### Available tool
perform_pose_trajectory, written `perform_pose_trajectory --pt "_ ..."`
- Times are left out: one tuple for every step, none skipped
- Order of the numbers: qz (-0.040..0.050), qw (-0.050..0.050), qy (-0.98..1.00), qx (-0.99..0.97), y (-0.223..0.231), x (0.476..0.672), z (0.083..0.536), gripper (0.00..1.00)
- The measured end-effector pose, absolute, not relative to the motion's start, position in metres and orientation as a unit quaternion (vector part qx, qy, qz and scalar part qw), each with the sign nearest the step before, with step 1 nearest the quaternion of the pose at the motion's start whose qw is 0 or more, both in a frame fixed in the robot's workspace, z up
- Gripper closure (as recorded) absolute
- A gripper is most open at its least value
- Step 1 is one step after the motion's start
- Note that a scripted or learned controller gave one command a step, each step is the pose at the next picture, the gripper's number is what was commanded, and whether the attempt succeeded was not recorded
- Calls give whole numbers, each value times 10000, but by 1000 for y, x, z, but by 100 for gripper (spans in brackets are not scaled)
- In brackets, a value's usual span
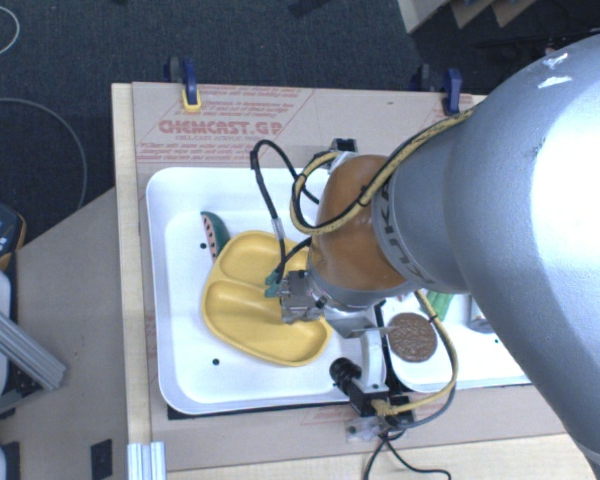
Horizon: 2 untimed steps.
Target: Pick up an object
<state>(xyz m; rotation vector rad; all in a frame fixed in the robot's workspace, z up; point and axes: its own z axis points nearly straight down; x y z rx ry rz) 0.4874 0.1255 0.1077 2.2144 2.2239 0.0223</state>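
Gripper (292,298) sits low in the left bin (175,268), right over the yellow dish (245,308), w/ the orange wrist band and grey arm (520,198) stacked above it; can't tell if it's released or clamped, the wrist blocks the view. Yellow dish lies in the middle of the left bin, two-lobed, heart-ish shape, long axis running approx from upper left lobe down to the lower right, toward the near wall. Looks like light moulded plastic, stiff, smooth and prob slippery; flat middle gives nothing to pinch, so the raised rim is the place to take hold, fingers astride the edge. Just beside its upper left edge lies a watermelon slice toy (214,233), small, pointing roughly away-and-near along the bin's length; easier pinch across its thin width. A brown round disc (412,336) sits near the divider on the right, flat, hard to get under.
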Motion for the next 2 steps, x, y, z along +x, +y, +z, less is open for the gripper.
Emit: perform_pose_trajectory --pt "111 57 7094 7047 180 575 256 100" --pt "-42 -35 7080 7062 201 526 187 100"
